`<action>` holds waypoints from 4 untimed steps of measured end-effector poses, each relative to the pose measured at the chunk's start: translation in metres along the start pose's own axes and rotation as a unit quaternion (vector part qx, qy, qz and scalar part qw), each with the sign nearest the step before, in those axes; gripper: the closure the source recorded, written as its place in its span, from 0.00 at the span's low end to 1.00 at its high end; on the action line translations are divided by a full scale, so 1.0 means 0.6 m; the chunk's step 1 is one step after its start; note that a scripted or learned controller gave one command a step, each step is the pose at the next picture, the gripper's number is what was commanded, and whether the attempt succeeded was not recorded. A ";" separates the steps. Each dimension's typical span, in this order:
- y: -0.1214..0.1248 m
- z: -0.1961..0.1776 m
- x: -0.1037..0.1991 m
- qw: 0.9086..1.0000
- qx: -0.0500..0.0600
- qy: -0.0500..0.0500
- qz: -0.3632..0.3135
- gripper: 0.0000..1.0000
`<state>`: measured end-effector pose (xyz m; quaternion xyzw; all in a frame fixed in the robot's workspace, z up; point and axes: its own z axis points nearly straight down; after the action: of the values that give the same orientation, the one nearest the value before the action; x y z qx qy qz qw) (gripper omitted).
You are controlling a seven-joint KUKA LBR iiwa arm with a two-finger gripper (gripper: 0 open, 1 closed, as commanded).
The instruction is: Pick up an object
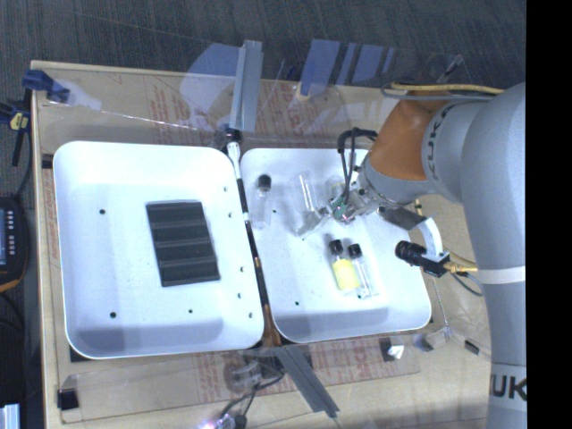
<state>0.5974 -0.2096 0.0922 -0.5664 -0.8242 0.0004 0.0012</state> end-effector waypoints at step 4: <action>-0.097 -0.027 0.036 0.998 0.000 0.000 -0.067 0.00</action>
<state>0.5353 -0.2101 0.1083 -0.5098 -0.8603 0.0003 0.0014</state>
